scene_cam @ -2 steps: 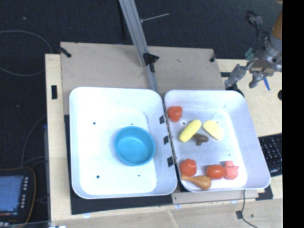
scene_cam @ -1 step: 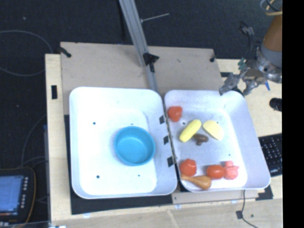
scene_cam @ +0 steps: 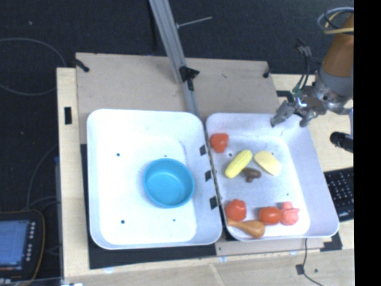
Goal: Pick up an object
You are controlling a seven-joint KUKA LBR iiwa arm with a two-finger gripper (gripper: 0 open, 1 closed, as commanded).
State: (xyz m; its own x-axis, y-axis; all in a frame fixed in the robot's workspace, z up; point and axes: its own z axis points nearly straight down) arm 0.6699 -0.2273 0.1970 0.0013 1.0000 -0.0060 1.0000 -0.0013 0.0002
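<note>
My gripper (scene_cam: pixel 290 119) hangs over the back right corner of the right bin (scene_cam: pixel 300 154), its two fingers spread apart with nothing between them. Below it in that bin lie a yellow corn cob (scene_cam: pixel 238 163), a pale yellow piece (scene_cam: pixel 268 162) and a small brown piece (scene_cam: pixel 252 174). A red tomato-like piece (scene_cam: pixel 219 142) sits near the bin's left wall. Along the front lie a red piece (scene_cam: pixel 236 210), an orange pear shape (scene_cam: pixel 250 227), another red piece (scene_cam: pixel 269 215) and a pink piece (scene_cam: pixel 289 214).
The left bin (scene_cam: pixel 119 136) holds a blue bowl (scene_cam: pixel 168 183). A slanted metal pole (scene_cam: pixel 172 46) rises behind the bins. A keyboard (scene_cam: pixel 340 192) lies at the right and a tablet (scene_cam: pixel 18 243) at the lower left.
</note>
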